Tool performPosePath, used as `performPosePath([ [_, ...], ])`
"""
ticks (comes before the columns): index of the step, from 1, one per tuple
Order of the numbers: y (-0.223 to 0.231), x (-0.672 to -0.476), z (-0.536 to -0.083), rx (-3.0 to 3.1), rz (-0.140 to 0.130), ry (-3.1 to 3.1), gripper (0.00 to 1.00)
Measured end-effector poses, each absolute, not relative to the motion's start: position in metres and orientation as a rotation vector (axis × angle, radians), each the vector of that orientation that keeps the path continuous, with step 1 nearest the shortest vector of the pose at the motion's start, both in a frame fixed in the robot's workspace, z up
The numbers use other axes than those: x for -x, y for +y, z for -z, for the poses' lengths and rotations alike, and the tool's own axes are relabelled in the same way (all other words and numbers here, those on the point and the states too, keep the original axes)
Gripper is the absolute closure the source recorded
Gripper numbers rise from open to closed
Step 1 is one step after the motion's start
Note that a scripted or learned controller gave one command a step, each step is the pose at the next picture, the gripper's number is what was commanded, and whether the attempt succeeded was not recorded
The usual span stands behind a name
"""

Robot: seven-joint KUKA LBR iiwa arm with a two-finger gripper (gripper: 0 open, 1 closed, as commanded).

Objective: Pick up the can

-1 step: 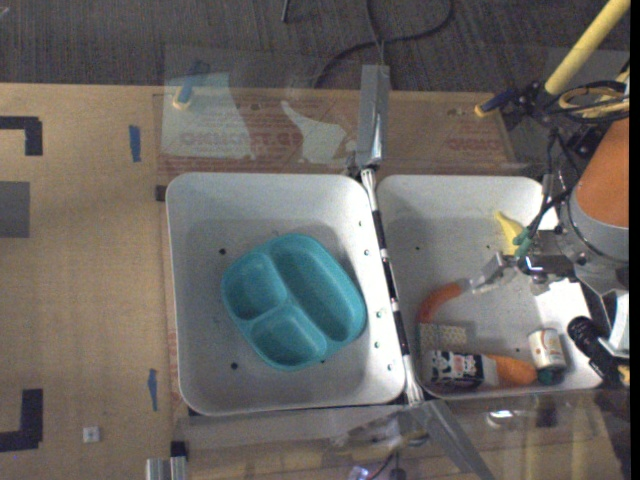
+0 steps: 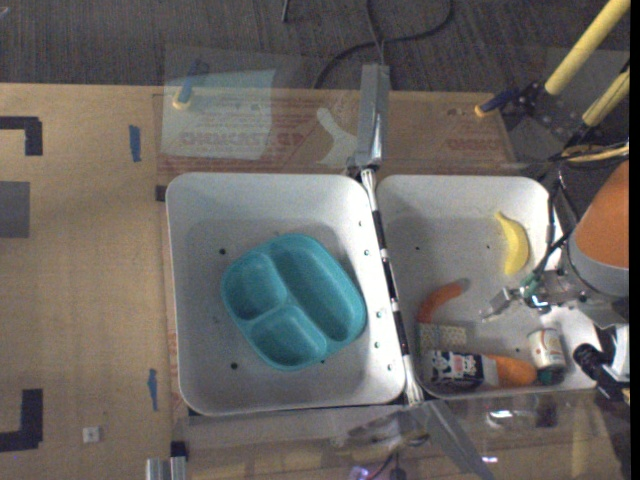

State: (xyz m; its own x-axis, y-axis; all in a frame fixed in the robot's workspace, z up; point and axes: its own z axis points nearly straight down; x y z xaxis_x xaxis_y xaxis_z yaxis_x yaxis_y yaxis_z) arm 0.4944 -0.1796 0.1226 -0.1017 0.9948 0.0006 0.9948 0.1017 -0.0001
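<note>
The can (image 2: 546, 349) is a small pale cylinder with a dark lid. It stands near the front right corner of the right bin (image 2: 455, 203). My gripper (image 2: 510, 301) hangs low over the right bin's middle right, below the arm's orange band (image 2: 605, 233). It is a little up and to the left of the can and apart from it. Nothing shows held in it.
A yellow banana (image 2: 514, 242) lies at the right bin's back right. An orange carrot (image 2: 441, 299) lies near its left wall. A black-and-white carton (image 2: 458, 367) and an orange item (image 2: 515, 370) lie along the front wall beside the can. The left bin (image 2: 200, 218) holds a teal divided plate (image 2: 293, 299).
</note>
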Motion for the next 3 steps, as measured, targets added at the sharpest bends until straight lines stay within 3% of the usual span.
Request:
performPosePath([
  [1, -0.205, -0.482, -0.088, 2.034, 0.008, -2.401, 0.0],
  [2, -0.21, -0.483, -0.099, 2.05, 0.006, -2.402, 1.0],
  [3, -0.223, -0.507, -0.089, 1.704, 0.004, -2.649, 1.0],
])
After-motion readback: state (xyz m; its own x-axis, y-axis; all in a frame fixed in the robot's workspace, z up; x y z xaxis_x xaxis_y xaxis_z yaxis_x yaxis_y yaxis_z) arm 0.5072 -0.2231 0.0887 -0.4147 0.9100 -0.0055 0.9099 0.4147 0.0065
